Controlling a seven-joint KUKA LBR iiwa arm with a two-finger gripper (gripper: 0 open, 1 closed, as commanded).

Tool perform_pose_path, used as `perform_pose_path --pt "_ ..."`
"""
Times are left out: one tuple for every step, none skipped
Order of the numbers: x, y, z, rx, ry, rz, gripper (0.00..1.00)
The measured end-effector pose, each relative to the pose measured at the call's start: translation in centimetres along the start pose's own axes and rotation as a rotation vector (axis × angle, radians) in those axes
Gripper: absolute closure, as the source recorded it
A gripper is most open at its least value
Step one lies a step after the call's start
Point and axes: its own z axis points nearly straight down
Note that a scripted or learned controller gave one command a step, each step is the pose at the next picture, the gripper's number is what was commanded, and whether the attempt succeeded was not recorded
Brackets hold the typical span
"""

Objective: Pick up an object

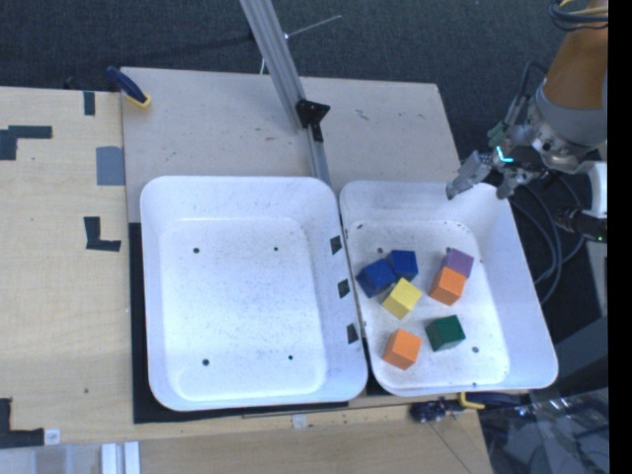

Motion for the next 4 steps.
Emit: perform_pose_path --pt "0.0 0.1 -0.4 -0.005 -0.002 -0.001 0.0" --pt "0.1 -0.4 6.0 0.002 -0.001 -0.001 0.0" --pt "1.2 -0.3 11.2 0.001 -0.001 -0.001 0.0" --pt "1.2 -0.3 16.0 -0.002 -0.003 -0.001 0.0"
